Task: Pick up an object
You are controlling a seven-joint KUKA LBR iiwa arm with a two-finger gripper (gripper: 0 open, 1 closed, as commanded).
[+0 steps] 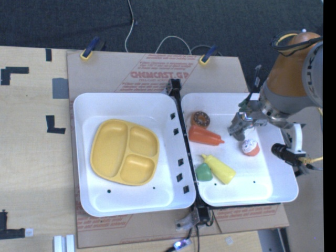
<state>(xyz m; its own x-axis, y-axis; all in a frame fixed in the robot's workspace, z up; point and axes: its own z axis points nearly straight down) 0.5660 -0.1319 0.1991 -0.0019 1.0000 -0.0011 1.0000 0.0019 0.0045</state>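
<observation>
The right bin (pixel 262 190) holds a brown donut-like piece (pixel 200 119), an orange carrot-shaped piece (pixel 205 136), a yellow bottle-shaped piece (pixel 220 169) with a green piece (pixel 203 172) beside it, and a small white and red object (pixel 250 147). My gripper (pixel 239 128) hangs over the bin's right middle, just up and left of the white and red object and to the right of the carrot. Nothing shows between its fingers.
The left bin (pixel 86 193) holds a yellow divided plate (pixel 125 151). A black divider (pixel 181 140) runs between the bins. Cardboard (pixel 152 72) lies under both, clipped at the back. A cable loops behind.
</observation>
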